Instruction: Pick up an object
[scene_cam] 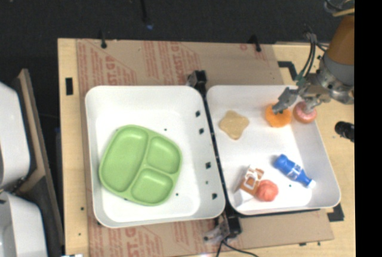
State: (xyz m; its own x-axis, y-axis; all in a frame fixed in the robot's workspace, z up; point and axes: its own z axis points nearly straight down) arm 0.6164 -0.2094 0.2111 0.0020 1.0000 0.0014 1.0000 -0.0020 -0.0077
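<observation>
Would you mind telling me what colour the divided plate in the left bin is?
Light green divided plate, clearest in the camera view.

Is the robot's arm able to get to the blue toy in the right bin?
Probably yes. The blue toy lies in the open in the right bin, nothing covering it, with clear floor around. The end effector sits at the bin's far corner, over an orange object.

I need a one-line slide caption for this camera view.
Gripper above an orange object in the right bin; green divided plate in the left bin.
</observation>
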